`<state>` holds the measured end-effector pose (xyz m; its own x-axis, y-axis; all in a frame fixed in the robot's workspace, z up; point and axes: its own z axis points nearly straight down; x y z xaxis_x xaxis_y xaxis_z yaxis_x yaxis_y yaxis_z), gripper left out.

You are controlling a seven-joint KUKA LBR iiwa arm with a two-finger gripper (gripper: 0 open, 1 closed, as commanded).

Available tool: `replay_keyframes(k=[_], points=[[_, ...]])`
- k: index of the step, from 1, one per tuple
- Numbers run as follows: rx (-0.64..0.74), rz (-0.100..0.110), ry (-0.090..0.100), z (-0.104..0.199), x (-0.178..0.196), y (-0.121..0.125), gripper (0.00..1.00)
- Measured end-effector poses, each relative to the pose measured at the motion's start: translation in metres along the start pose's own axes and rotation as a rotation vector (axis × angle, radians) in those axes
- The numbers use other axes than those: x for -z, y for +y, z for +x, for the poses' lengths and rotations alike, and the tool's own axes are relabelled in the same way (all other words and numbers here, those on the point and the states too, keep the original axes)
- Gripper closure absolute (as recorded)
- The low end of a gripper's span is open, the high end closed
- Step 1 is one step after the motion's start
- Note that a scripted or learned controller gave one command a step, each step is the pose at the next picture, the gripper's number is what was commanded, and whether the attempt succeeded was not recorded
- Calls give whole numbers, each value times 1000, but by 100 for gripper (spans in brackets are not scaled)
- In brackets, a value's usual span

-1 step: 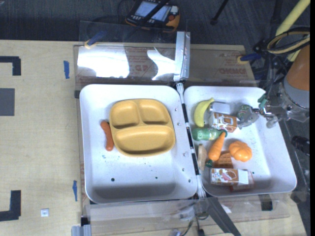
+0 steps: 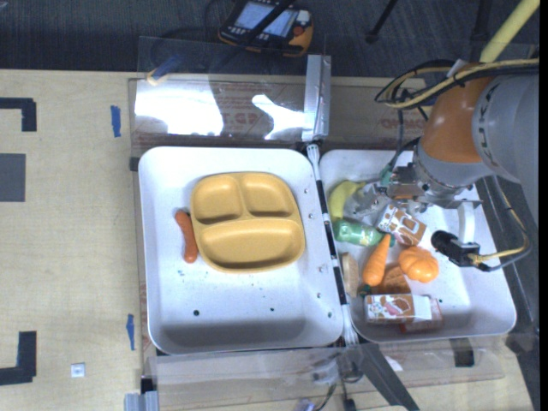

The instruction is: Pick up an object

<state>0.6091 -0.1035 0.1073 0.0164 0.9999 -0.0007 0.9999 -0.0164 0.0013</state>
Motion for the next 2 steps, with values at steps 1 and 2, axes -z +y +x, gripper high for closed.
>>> replay_keyframes(k=[1, 2], points=[[2, -22, -5, 7, -14, -38, 0], [-25, -28, -5, -11, -14, -67, 0]])
